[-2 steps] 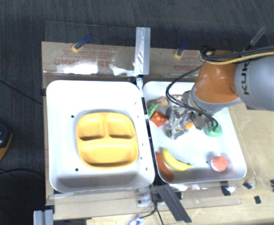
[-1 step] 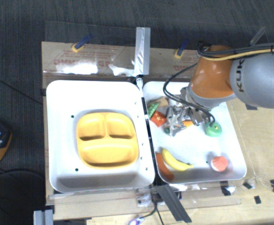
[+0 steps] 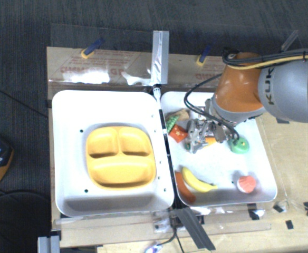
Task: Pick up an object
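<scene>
The metal two-finger gripper (image 3: 196, 140) was lowered into the right white bin (image 3: 262, 165) beside a small orange toy (image 3: 177, 134); its opening could not be told, and a firm closure was judged next.

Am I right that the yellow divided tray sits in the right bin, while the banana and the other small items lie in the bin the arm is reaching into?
Not quite: the camera view shows the yellow divided tray in the left bin, not the right. The rest holds: the banana and the other small items lie in the right bin, where the gripper reaches in.
</scene>
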### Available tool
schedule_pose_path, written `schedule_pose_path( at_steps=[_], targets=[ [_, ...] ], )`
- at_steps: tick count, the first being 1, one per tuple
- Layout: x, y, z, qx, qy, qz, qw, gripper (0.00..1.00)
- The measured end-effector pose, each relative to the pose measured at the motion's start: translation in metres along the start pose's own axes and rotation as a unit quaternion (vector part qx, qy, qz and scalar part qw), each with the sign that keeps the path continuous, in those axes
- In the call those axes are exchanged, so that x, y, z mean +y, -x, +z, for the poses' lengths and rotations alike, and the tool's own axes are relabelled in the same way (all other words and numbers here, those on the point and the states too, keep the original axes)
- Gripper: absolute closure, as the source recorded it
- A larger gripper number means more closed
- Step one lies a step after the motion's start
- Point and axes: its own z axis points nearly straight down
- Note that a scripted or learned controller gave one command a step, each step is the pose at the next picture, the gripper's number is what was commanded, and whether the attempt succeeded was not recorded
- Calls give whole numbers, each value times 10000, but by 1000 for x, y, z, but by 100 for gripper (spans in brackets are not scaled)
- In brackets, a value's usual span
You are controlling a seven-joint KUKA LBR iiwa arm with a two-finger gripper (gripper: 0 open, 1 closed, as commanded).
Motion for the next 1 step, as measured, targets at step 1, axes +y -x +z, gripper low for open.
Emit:
schedule_pose_path(
  at_steps=[1],
  targets=[
    [1, -4, 0, -21, -7, -13, 10000, 0]
  ],
)
